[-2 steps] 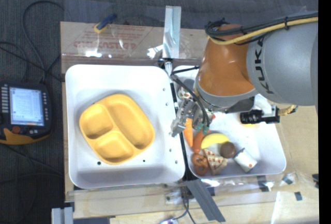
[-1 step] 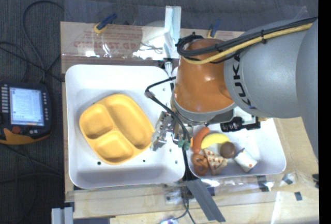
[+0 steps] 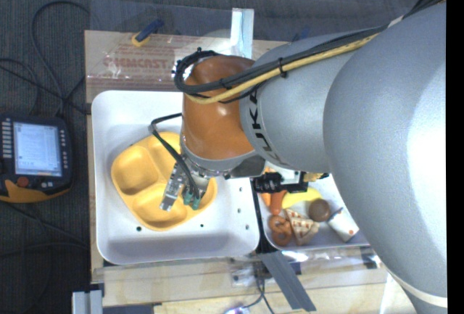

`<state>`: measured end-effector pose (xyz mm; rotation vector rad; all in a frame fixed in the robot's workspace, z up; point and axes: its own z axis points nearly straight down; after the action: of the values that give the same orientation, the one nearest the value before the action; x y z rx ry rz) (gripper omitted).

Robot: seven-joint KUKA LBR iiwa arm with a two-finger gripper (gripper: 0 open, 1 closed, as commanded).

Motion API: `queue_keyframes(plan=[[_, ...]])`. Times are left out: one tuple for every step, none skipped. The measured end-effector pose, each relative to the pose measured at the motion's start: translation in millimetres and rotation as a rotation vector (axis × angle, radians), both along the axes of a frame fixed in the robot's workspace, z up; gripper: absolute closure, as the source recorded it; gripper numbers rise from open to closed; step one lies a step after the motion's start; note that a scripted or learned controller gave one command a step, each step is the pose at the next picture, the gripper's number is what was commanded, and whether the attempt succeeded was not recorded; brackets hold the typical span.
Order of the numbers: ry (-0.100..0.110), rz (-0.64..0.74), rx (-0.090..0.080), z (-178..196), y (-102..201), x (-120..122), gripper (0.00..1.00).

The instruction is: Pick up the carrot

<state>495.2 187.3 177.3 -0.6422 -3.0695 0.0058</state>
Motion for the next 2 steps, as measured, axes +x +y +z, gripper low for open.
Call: queue_keyframes(plan=[[-0.002, 0.092, 0.0, -11, 46, 37, 1.0], [-0.007, 0.327, 0.001, 80, 11, 66, 1.0]])
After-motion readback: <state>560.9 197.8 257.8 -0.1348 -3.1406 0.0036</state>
